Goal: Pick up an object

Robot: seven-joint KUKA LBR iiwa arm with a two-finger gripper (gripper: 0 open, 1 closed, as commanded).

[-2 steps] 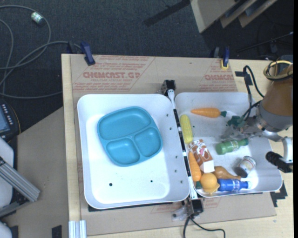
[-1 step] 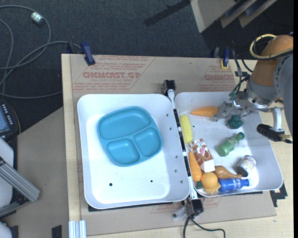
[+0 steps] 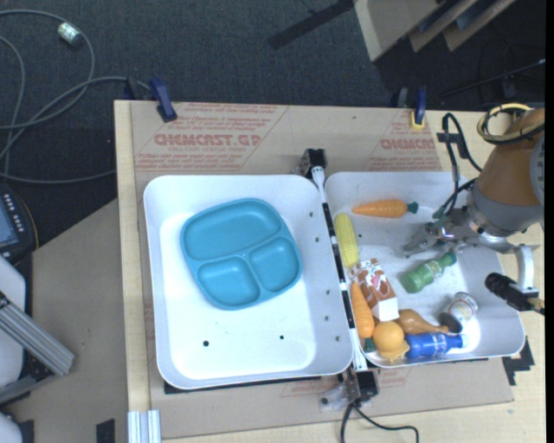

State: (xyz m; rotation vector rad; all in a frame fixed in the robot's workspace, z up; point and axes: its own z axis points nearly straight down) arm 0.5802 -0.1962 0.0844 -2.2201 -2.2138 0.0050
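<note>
Seeing tool [image 3: 426, 243] low in right white bin [image 3: 495, 339], just above green plastic bottle [image 3: 426, 273]; I can't tell its grip state.

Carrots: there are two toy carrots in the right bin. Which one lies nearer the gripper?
The carrot with the green top, lying crosswise at the bin's far end, is nearer the gripper. The other carrot lies lengthwise along the divider, beside the snack packet.

Dark carpeted floor [image 3: 216, 48] surrounds the bench [image 3: 138, 260]. Black cables [image 3: 52, 78] run across the floor past the bench's far left corner. Blue clamps [image 3: 161, 98] grip its far edge. Pale wooden furniture [image 3: 433, 26] stands beyond the far right corner.
</note>
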